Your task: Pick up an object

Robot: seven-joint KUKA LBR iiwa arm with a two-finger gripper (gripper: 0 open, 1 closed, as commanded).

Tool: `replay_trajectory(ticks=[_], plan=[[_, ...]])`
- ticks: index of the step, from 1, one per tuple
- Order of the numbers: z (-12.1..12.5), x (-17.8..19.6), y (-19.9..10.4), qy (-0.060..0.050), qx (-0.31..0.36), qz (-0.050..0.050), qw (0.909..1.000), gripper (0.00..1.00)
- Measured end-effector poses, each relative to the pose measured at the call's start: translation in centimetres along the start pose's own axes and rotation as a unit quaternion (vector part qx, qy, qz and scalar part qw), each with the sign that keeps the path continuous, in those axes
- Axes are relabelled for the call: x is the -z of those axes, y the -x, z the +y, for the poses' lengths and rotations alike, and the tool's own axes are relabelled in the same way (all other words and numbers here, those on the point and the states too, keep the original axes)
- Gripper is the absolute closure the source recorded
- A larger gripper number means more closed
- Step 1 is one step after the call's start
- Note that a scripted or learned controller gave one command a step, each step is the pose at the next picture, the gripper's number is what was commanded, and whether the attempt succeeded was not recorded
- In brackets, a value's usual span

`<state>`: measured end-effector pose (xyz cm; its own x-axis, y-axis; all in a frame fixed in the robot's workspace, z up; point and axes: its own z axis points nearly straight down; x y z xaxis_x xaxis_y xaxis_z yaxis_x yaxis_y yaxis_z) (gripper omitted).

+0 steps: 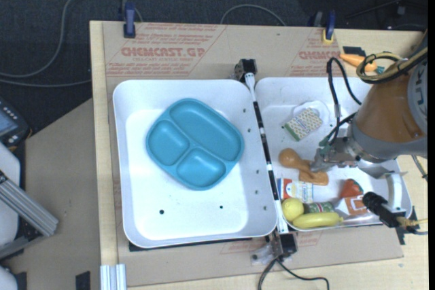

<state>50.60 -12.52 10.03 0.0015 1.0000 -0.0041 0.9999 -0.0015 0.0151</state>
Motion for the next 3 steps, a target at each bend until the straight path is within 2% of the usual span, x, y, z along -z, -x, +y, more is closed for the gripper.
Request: replay_trajectory(ticks=[3], plan=[[0.1,2.9,-0.1,0.002,0.000,-0.001,1.0000,1.00]])
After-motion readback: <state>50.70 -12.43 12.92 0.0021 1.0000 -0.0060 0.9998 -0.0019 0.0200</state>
